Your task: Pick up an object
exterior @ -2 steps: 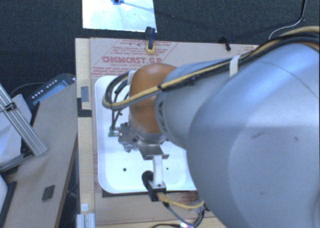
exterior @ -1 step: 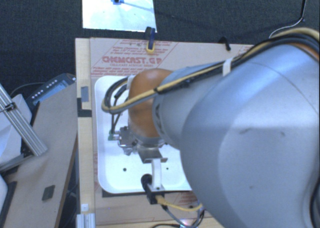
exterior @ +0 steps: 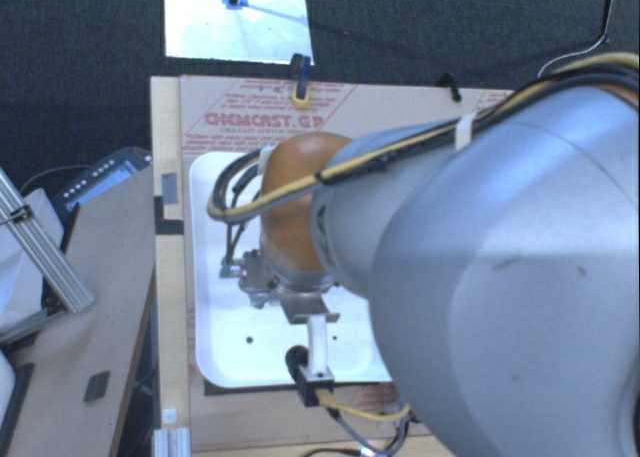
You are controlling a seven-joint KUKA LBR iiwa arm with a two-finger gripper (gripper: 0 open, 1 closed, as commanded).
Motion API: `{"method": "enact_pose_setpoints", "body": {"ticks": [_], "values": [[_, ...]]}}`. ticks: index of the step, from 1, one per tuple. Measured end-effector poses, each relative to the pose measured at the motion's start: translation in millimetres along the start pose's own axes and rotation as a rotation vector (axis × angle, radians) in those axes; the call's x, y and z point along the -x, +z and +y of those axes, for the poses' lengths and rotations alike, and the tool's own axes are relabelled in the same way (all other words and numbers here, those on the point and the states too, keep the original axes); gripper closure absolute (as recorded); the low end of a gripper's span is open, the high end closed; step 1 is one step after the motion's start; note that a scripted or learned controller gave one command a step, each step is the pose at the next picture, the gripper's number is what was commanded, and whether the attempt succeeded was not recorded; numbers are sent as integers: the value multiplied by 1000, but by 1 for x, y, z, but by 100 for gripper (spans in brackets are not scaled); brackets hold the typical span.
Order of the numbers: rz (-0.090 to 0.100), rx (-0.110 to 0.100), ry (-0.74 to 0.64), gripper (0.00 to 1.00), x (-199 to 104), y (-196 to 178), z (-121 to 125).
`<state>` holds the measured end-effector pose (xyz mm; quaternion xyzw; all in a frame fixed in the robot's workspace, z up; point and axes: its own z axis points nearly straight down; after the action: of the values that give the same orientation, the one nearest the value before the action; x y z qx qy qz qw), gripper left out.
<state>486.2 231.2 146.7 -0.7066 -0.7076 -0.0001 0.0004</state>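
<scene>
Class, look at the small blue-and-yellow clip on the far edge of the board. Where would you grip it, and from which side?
Probably the clip's dark upper end, which sticks out past the far edge of the board, while the yellow end lies against the board. Come from above and close across its narrow width. It is small in this view, so this is a tentative call.

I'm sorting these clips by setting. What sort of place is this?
Most likely a robotics lab or test cell: a large grey arm reaches over a shallow white bin on a bench, with loose cables along the arm.
</scene>
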Motion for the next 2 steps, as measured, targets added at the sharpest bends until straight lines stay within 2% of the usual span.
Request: {"method": "enact_pose_setpoints", "body": {"ticks": [1, 2], "values": [[0, 1, -2, 100, -3, 28, 33], [-1, -1, 0, 100, -3, 64, 17]]}}
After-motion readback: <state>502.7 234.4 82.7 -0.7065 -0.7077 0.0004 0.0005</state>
